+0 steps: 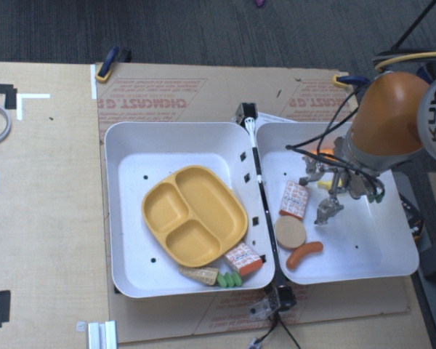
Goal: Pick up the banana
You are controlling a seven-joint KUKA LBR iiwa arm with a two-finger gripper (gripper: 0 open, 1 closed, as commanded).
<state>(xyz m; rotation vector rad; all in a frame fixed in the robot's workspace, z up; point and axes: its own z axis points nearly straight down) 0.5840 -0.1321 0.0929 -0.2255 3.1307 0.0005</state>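
Observation:
The banana (324, 185) shows as a small yellow patch in the right bin (363, 257), mostly hidden under the arm's wrist. My gripper (318, 193) hangs over the middle of that bin, right at the banana. Its two fingers stand apart, one finger (309, 174) on the far side of the yellow patch and the other on the near side. I cannot tell whether either finger touches the fruit. The grey arm with its orange band (392, 115) reaches in from the right.
The right bin also holds a snack packet (294, 199), a round tan biscuit (290, 233) and a sausage (304, 254), all left of the gripper. The left bin (123, 195) carries a yellow divided plate (195, 214) and small toy foods (229, 266) along its front wall.

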